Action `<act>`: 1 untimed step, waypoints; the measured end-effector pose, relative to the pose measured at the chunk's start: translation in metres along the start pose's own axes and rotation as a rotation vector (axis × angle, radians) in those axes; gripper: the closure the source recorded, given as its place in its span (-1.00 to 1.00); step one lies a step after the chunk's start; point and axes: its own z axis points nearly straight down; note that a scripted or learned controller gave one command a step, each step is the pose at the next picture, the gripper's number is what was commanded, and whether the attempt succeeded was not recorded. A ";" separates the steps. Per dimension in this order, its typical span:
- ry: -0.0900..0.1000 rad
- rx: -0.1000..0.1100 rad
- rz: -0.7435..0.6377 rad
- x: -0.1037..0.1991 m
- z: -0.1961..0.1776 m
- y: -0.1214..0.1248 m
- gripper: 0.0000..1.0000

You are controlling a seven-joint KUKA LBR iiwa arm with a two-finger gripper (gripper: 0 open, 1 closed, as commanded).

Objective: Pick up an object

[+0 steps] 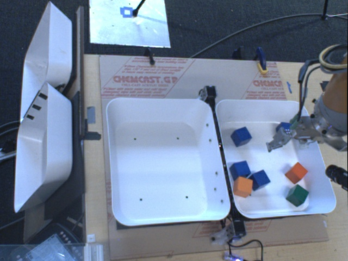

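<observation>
Reaching in from the right, the gripper [278, 140] hangs over the right bin [272, 109], its tip between the far blue cube [241, 136] and the orange cube [296, 172] nearer the right wall. Whether it is apart or together cannot be told; the tip is small and blurred. Nothing seems to be held. The other blocks lie toward the near side: two blue cubes [240, 169] and an orange one [243, 186] bunched together, a green cube [297, 194] apart, probably easier to take. The left bin [157, 106] bears nothing.
</observation>
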 end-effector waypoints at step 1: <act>-0.002 -0.012 0.000 0.005 0.133 -0.014 -1.00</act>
